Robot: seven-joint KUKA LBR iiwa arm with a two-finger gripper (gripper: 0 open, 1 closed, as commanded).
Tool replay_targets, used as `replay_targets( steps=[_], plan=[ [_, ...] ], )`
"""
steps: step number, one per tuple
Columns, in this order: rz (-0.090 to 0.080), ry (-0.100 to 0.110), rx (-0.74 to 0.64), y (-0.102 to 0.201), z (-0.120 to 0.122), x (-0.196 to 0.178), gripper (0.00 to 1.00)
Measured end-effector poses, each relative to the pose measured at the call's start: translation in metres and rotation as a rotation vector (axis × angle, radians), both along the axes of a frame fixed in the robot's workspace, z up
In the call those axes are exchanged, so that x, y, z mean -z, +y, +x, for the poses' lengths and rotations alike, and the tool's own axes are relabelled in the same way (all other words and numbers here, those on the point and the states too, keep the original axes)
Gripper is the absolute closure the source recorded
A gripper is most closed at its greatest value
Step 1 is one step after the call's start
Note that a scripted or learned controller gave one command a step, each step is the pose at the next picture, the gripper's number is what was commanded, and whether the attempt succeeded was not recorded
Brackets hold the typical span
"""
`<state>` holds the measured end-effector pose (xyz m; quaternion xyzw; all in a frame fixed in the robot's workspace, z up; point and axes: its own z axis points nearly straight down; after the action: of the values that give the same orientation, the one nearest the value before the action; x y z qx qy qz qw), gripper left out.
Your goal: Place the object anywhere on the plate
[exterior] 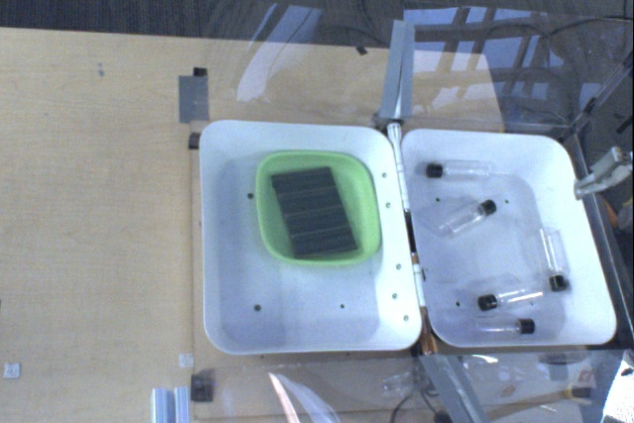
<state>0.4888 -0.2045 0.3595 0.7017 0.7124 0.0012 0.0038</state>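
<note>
Dark grey ridged block [314,211] lies flat in the middle of the green plate [369,213], its long side running slightly aslant, and the plate sits in the upper half of the left bin [297,312]. Just beside it, the right bin [525,154] holds five clear vials [466,215] with black caps, all lying on their sides and apart from one another: one near the top edge, one towards the middle, one by the right wall and two close to the bottom edge. Whether the claw is spread or pressed together, I cannot tell.
</note>
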Motion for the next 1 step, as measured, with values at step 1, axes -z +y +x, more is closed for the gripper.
replay_targets(
  steps=[1],
  plan=[
    [-0.002,-0.001,-0.233,-0.0013,0.0,-0.0067,0.0]
  ],
)
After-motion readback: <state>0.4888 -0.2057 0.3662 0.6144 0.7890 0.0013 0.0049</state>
